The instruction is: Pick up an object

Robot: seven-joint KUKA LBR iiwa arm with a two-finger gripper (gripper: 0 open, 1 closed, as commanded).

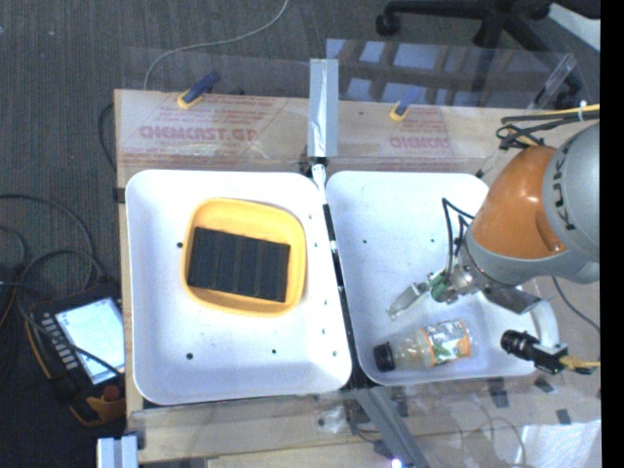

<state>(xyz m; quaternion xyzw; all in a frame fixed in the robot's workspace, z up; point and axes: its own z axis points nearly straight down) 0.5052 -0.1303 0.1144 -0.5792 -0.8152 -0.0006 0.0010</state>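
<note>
Grey arm with orange band (522,208) is reached in from the right, wrist angled down-left over the right white bin (390,213). Gripper (408,300) state cannot be told. Clear plastic bottle with black cap (429,347) is lying just below it, near the bin's front edge.

Clear plastic bottle (427,346) with black cap and orange-green label: lying on its side in the lower right of the frame, near the lower edge of the right white bin (380,261), cap pointing left.

Yellow shallow plastic dish (246,256) with a dark ribbed rectangular insert: resting flat, centre-left of frame, in the left white bin (156,339).
</note>
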